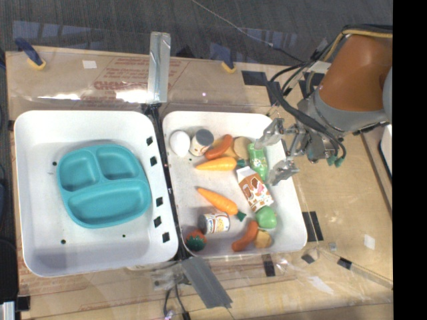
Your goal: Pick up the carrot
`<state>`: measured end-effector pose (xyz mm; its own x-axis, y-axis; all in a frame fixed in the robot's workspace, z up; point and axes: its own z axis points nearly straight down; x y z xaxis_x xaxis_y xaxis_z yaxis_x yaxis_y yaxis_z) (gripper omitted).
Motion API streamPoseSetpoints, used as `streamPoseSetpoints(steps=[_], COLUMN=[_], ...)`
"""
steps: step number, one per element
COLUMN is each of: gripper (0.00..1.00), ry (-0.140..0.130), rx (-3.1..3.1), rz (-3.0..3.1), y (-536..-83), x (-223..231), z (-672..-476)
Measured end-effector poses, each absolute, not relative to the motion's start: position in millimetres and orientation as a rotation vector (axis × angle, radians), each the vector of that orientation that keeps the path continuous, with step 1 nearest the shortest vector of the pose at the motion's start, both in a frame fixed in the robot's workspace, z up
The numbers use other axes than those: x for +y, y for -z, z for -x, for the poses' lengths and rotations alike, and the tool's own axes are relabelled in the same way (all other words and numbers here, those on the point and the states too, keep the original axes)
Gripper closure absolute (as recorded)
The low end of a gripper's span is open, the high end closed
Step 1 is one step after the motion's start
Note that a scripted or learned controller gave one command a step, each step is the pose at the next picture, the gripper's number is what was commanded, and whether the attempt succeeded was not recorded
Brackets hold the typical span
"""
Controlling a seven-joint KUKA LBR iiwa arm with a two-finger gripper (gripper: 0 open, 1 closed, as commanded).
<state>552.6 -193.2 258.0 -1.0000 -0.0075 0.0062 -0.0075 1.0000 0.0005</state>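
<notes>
Two carrots lie in the right bin [175,199]. One orange carrot [218,200] with a green stub rests near the bin's middle, pointing up-left. Another carrot [216,165] lies higher, almost level, just below a sausage [219,148]. My gripper [280,153] hangs over the bin's right rim, to the right of both carrots, open with nothing between its fingers [269,133]. The grey arm with its orange band [353,69] comes in from the upper right.
The right bin also holds a white egg [179,141], a small jar [202,139], a green bottle [257,160], a snack packet [254,188], a green apple [266,217], a can [215,223], a second sausage [245,237] and a strawberry [194,240]. A teal divided plate [103,183] sits in the left bin.
</notes>
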Motion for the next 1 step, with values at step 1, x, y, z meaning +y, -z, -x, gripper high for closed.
streamPoseSetpoints(steps=[1], gripper=[0.00], ry=[0.001], rx=[-3.140], rz=[-0.036], y=[-90.0], x=[-161.9], z=[-511.9])
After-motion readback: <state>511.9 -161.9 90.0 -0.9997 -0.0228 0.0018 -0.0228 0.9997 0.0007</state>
